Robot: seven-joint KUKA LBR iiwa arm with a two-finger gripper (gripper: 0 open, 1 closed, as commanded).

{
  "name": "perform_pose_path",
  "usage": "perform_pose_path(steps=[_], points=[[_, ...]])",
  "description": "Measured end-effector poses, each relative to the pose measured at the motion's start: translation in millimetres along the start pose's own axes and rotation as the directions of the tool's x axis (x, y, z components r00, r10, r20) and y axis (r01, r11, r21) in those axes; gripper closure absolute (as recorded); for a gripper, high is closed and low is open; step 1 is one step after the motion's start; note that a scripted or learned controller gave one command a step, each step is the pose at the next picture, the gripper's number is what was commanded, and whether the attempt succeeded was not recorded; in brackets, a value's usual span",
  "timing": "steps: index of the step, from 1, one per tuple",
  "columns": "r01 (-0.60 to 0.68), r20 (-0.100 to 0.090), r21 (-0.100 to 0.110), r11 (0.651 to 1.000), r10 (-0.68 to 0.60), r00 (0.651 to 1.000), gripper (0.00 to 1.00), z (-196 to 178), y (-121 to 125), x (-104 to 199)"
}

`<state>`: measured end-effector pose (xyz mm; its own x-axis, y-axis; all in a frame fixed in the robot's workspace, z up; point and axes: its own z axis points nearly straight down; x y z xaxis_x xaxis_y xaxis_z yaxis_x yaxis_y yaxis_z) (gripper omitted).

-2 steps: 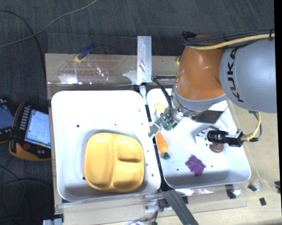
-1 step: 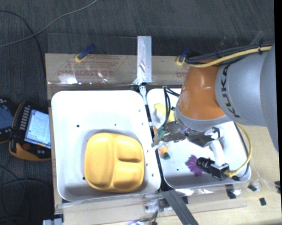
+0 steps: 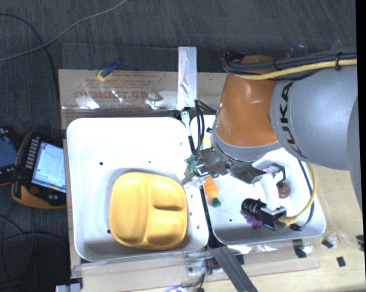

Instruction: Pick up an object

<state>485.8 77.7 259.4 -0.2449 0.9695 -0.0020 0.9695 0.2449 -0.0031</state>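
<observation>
A large yellow moulded tray-like object (image 3: 149, 208) lies in the left bin (image 3: 99, 145), at its front right. My gripper (image 3: 200, 166) hangs over the wall between the two bins, just right of the yellow object's top corner. A small orange and green piece (image 3: 211, 190) lies directly below the gripper at the left edge of the right bin (image 3: 234, 233). A purple object (image 3: 252, 218) sits near the right bin's front, and a small brown object (image 3: 283, 190) lies further right. The arm hides most of the right bin.
A handheld controller with a lit screen (image 3: 43, 171) lies on the floor left of the bench. A clear plastic sheet with a blue clip (image 3: 111, 69) sits behind the left bin. The orange-banded arm (image 3: 247, 110) covers the back of the right bin.
</observation>
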Motion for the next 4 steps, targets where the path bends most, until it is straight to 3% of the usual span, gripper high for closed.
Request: perform_pose_path(steps=[1, 2, 4], points=[[0.364, 0.001, -0.001, 0.931, -0.364, 0.931, 1.0, -41, 10, -66], [0.409, -0.002, 0.0, 0.913, -0.409, 0.913, 1.0, 43, -27, -102], [0.4, -0.007, 0.005, 0.916, -0.4, 0.916, 1.0, 32, -24, -105]])
